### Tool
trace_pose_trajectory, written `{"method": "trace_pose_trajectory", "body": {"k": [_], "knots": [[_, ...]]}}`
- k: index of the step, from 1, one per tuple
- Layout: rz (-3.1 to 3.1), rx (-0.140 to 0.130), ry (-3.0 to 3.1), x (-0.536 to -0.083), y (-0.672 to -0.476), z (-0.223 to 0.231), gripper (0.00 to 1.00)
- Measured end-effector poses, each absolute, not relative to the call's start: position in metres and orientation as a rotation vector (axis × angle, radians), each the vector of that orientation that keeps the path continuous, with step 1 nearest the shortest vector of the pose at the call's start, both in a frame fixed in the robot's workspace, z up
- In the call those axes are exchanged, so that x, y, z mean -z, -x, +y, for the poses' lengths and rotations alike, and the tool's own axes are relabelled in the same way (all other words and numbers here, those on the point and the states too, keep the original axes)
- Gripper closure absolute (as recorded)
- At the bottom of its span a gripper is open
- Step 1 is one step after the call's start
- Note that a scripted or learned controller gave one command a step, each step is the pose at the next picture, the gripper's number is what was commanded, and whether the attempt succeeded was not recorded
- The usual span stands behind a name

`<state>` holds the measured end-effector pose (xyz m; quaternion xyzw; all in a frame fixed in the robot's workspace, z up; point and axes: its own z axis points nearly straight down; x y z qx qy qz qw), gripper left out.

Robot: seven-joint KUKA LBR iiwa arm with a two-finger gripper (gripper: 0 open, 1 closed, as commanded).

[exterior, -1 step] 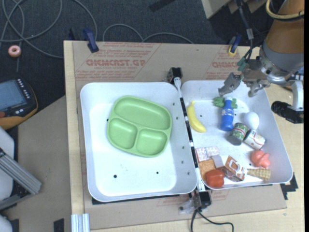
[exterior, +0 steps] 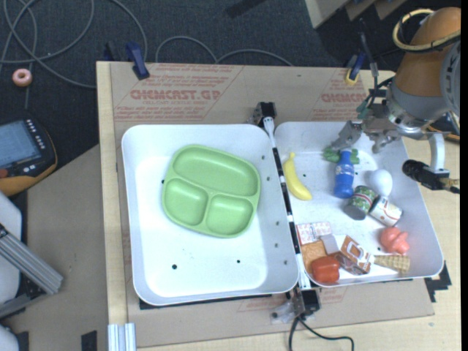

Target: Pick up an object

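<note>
My gripper (exterior: 365, 139) hangs over the far part of the right bin (exterior: 424, 218), open, with nothing between its fingers. Just below and left of it stands a blue bottle (exterior: 344, 179) with a green item (exterior: 339, 154) at its top end. A white egg (exterior: 379, 180) lies right of the bottle. Nearer the front are a dark can (exterior: 359, 202), a white tub (exterior: 387, 212) and a pink piece (exterior: 394, 238). A yellow banana (exterior: 296, 178) lies along the bin's left wall.
The left bin (exterior: 146, 262) holds a green divided plate (exterior: 211, 191). At the right bin's front lie a red tomato (exterior: 326, 270), a small packet (exterior: 315, 233), a carton (exterior: 354, 254) and a waffle cone (exterior: 392, 262). Blue clamps hold the board's far edge.
</note>
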<state>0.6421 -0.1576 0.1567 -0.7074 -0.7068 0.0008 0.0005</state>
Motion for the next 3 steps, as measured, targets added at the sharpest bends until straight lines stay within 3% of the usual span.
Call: {"method": "trace_pose_trajectory", "body": {"k": [1,2,3], "knots": [[-2.220,-0.002,2.220,-0.084,-0.642,-0.144,0.00],[-2.222,0.001,2.222,-0.095,-0.643,-0.144,1.00],[-2.221,0.000,2.221,-0.140,-0.592,-0.127,1.00]]}}
